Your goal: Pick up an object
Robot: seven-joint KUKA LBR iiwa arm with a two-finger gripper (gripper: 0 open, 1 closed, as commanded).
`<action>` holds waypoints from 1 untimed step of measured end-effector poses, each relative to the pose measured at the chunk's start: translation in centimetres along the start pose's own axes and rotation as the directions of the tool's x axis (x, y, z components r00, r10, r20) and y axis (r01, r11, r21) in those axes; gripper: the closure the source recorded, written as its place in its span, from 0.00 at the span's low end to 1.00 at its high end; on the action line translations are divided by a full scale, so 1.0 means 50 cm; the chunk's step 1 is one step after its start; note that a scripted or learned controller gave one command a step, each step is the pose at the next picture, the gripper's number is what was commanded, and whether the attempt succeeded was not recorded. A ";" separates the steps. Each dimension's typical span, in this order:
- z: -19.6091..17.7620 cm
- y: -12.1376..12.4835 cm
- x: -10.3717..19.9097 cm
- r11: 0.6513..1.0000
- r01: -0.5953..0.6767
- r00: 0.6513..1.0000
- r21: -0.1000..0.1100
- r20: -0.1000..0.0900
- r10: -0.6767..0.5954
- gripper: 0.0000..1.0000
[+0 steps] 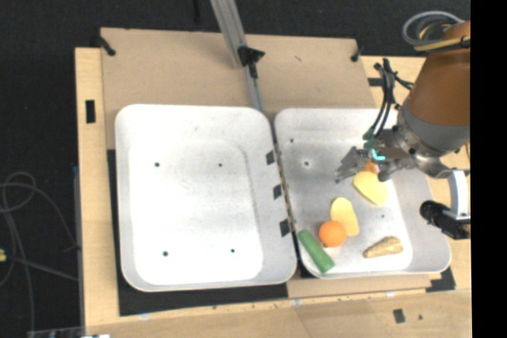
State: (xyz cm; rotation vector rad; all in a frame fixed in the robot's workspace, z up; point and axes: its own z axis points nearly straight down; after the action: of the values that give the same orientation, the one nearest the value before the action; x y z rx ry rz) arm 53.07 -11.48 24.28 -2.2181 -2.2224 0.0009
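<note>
The likeliest object for the pick is a pale yellow piece, rounded and smooth-looking, lying flat on the floor of the right-hand bin. It is seen directly below the gripper, touching it or very nearly so in this slanted view; actual contact cannot be confirmed. A small orange patch is noted at the gripper's tip, and whether this is a separate object cannot be determined. The gripper's state cannot be told: the tip is small, dark and partly masked by the wrist, and nothing is clearly shown to be grasped.

Further from the gripper, on its near side, a second yellow piece is recorded, with an orange ball touching it. A green stick lies against the bin's near-left corner, and a tan wedge rests apart, toward the near wall. The left-hand bin sits well away from the gripper, across the divider.

In judgement, the step in hand is the descent and closure on the pale yellow piece. It would be best performed by centring over the piece's narrower span, lowering fully to the bin floor, and closing before any lift is attempted. A rounded, flat shape is considered liable to slip out sideways under an off-centre closure.
</note>
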 end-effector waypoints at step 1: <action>-0.004 0.001 -0.001 1.000 -0.003 1.000 -0.005 0.001 0.003 0.00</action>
State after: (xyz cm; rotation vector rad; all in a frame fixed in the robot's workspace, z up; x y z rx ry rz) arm 53.14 -11.52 24.46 -2.2241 -2.2220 -0.0032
